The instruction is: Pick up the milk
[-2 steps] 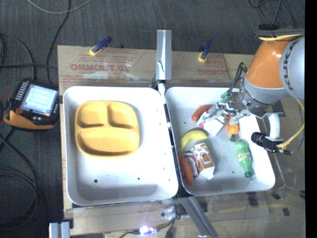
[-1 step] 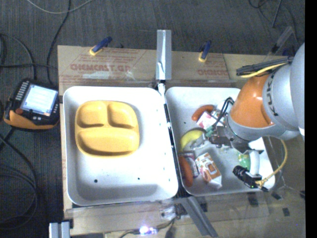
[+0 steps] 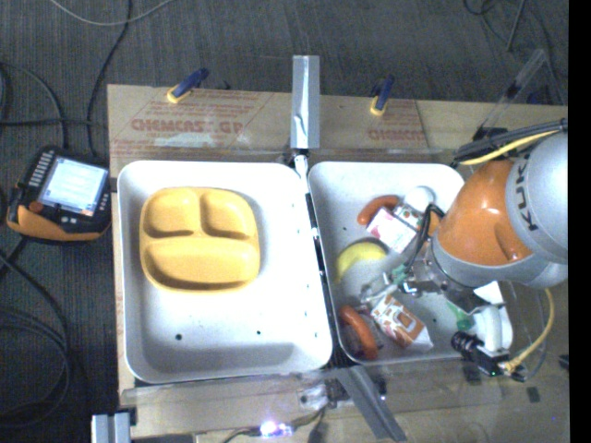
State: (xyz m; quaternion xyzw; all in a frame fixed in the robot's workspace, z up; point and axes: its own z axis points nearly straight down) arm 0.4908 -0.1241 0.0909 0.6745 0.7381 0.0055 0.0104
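Looking down on the bench, I am seeing the arm reaching into the right bin, its orange band hanging over the bin's right half. The gripper is sitting low among the clutter, and I cannot tell how it is set, because the wrist is covering it. The milk carton, white with a red patch, is lying just up and left of the gripper, tilted. A red sausage is lying beyond that carton. A yellow lemon-like fruit is resting just left of the gripper. A second carton with brown print is lying just below it, beside a brown-red piece. Well to the left, a yellow divided tray is sitting in the left bin.
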